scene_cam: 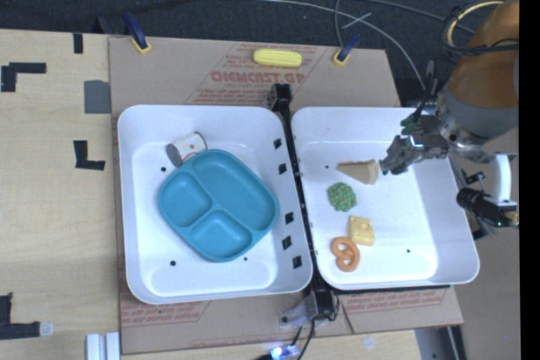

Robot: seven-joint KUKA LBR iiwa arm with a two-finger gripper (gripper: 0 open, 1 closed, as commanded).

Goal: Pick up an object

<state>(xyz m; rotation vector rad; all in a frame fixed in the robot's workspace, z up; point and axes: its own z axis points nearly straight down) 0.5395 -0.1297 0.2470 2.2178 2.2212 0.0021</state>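
The right bin (439,265) holds a tan wedge-shaped piece (359,172), a green broccoli-like clump (342,196), a yellow cheese-like block (361,229) and an orange pretzel (345,253). My gripper (395,162) hangs over the right bin's upper right part, its tip just right of the tan wedge and close to it. Nothing shows between its fingers. The grey arm with its orange band (494,25) comes in from the right.
The left bin (135,265) holds a blue divided tray (218,203) and a small can (186,148) lying at its upper left. A yellow banana-like object (277,57) lies on the cardboard behind the bins. Clamps and cables sit along the back edge.
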